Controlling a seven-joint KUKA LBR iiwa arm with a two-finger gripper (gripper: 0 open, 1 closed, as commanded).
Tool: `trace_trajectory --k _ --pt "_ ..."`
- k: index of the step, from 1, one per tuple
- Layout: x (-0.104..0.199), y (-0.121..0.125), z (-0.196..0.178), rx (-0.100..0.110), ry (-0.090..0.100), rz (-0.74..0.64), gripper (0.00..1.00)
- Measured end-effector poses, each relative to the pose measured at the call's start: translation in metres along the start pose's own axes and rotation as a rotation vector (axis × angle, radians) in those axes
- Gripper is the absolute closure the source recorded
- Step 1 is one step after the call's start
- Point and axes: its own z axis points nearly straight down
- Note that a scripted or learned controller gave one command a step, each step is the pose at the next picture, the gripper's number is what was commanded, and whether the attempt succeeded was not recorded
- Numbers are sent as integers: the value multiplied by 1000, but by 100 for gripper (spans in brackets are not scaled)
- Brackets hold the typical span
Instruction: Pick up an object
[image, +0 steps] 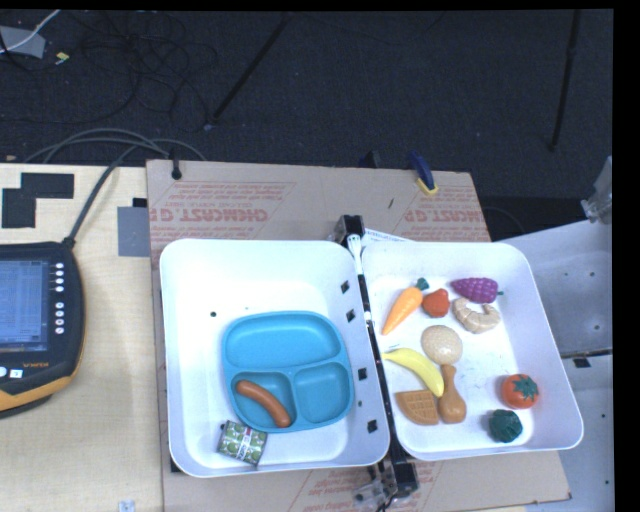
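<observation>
Left bin (200, 300): blue divided tray (290, 365) holding a sausage (263, 402), green packet (243, 442) beside it. Right bin (540, 300): carrot (401, 306), grapes (475, 289), banana (418, 368), tomato (519, 390), broccoli (505, 426). Gripper state: cannot tell.

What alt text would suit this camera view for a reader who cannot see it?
Two shallow white bins sit side by side on a cardboard-covered bench: the right bin holds toy foods, among them an orange carrot, a yellow banana and purple grapes. The left bin holds a blue compartment tray with a brown sausage in it, and a small green packet beside the tray.
</observation>
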Motion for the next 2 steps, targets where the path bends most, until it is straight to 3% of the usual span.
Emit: trace_trajectory --k 1,2 --pt "-4 -38 2 3 -1 6 100" --pt "47 -15 3 2 -1 -1 100"
